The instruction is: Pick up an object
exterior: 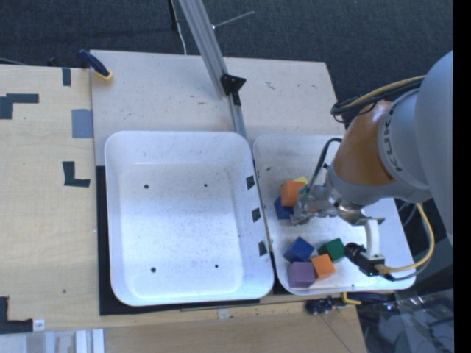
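1. 2 clusters of small blocks lie in the right bin. The upper cluster sits near the bin's left wall, about midway along it: an orange block with a yellow block touching its far side and a dark blue block touching its near side.
2. The gripper is down in this bin, just beside the upper cluster on its right, close against the orange and dark blue blocks. Whether its fingers are apart or closed, and whether anything sits between them, cannot be told from this angle.
3. The lower cluster lies toward the right bin's near edge: a blue block, a green block, a second orange block and a purple block. The purple and second orange blocks touch; the green one sits just beside that orange one.
4. The arm reaches in over the right bin's right edge, its orange band above the wrist, with a yellow cable looping along the bin's right side.
5. The left bin stands side by side with the right bin, their inner rims touching.
6. A slanted metal rail runs down from the top edge of the bench to the far rims where the 2 bins meet.
7. A blue and yellow tool lies near the bench's far edge, well apart from both bins.
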`<state>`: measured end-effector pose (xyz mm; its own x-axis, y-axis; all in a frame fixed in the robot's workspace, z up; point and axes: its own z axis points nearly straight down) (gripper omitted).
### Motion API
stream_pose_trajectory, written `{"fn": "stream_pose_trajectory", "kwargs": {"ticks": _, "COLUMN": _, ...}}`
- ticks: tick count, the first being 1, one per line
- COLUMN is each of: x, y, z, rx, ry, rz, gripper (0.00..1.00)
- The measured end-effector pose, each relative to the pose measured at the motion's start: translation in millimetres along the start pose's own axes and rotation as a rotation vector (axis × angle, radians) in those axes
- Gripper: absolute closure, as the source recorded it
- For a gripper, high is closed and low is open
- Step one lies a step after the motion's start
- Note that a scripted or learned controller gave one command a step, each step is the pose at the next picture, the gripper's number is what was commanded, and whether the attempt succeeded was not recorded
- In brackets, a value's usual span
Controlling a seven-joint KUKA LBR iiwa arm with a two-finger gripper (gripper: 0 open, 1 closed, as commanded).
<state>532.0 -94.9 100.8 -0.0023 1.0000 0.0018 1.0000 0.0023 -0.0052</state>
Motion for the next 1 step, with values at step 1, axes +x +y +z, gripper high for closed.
{"fn": "stream_pose_trajectory", "kwargs": {"ticks": 1, "x": -9.3, "y": -4.1, "z": -52.8, "rx": -0.008, "ry": -0.003, "rz": 0.003, "gripper": 1.00}}
